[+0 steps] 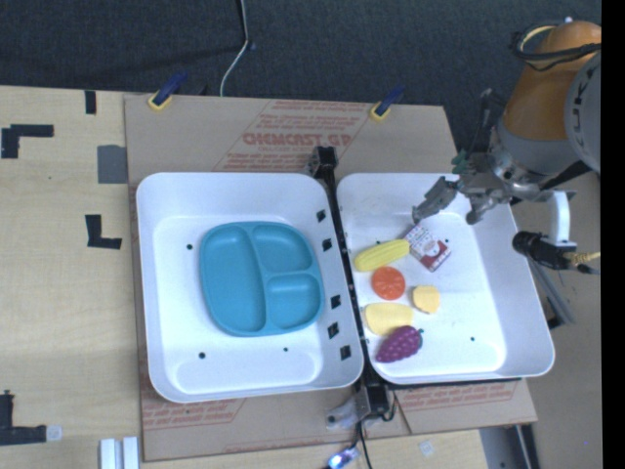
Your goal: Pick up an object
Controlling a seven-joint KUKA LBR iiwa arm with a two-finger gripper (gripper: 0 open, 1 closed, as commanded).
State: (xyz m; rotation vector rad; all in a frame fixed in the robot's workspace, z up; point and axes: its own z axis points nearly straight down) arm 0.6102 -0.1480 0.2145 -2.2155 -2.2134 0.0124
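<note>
Two white bins sit side by side on a cardboard sheet (293, 135) on the counter (59, 281). The left bin (166, 360) carries a blue divided plate (262, 277) near its middle, with bare floor all round it. The right bin (508, 330) has its things bunched toward the left wall: a yellow corn cob (381, 254), an orange round fruit (389, 282), a yellow block (388, 317), a small pale yellow piece (427, 300), purple grapes (398, 343) and a red and white packet (428, 248). The right half and near right corner of that bin are bare, so there is open floor on that side. Black clips run along the seam between the bins.

The arm (552, 96) comes in from the upper right, orange band up top, wrist tilted down toward the far part of the right bin. The hand (454, 203) hangs over the bin's far edge region, two fingers spread apart, one finger (431, 201) slanting down-left, nothing between them.

The packet lies just below and left of the hand, close to the tip of the left finger, contact unclear. Corn is just beside the packet on the left; the other pieces lie nearer the camera, apart from the hand.
</note>
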